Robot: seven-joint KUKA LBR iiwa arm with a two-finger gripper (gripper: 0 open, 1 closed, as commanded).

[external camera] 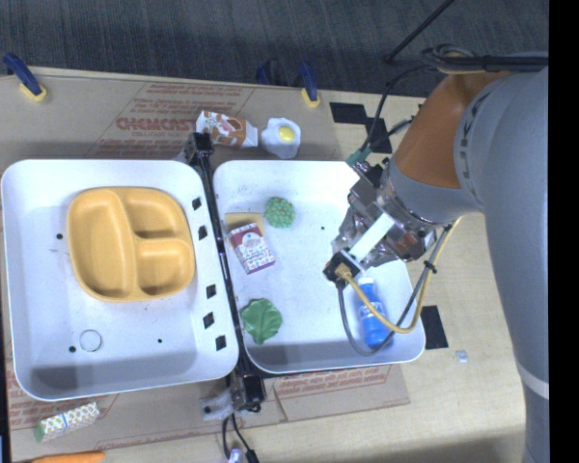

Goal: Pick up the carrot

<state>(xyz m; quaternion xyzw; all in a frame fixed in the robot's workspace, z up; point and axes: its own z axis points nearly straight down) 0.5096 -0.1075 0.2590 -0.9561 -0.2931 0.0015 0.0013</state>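
A thin orange thing (72,457), possibly the carrot, lies on the bench at the bottom left edge of the view, outside both bins and partly cut off. My gripper (365,222) hangs over the right side of the right bin (309,360), far from that orange thing. The wrist and its fittings cover the gripper's tip. Just below the gripper, a blue object (372,324) lies in the bin's near right corner.
The right bin also holds a round green item (280,211), a red and yellow packet (251,247) and a leafy green item (261,319). A yellow divided plate (130,241) fills the left bin (39,355). A small carton (222,128) and an egg-like item (283,136) sit behind the bins.
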